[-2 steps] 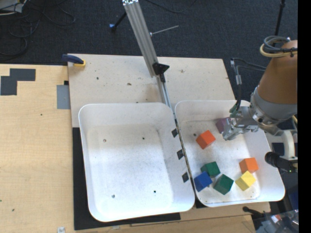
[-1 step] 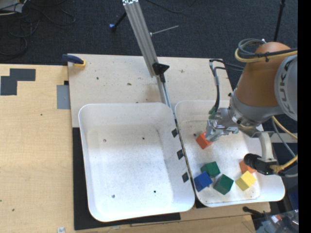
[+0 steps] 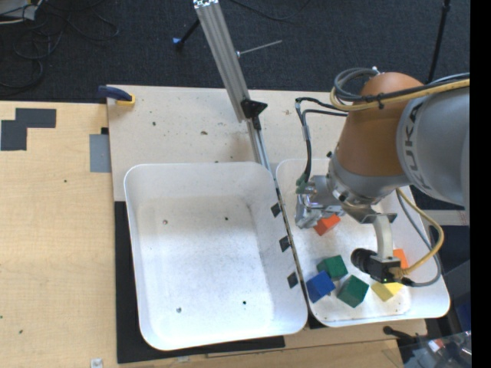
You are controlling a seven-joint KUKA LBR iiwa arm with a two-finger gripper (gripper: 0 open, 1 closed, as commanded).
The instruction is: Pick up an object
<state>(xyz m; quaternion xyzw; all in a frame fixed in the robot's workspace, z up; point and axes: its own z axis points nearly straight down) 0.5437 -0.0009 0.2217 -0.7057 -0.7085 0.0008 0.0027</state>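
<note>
Your likely target is the small orange block in the right bin, right of centre in the frame, sitting just under the gripper. It looks like the metal fingertips are touching or straddling it, but the wrist hides too much for me to call it. So honestly, you can't tell from here how wide the gripper is spread or whether it has the block at all.

Lower down in the same bin you've got a cluster: a blue block, a green block just above it, a darker green block beside them, and a yellow block toward the lower right. There's another orange piece poking out behind the black cable fitting. The left bin takes up the lower middle of the frame.

My read is you're at the grasp step, down at bin-floor level and not lifted yet. The next move needs a firm close on the orange block, then a straight lift so you can see whether it actually comes up. The bin wall is close on the left, so watch for the block getting nudged instead of pinched.
</note>
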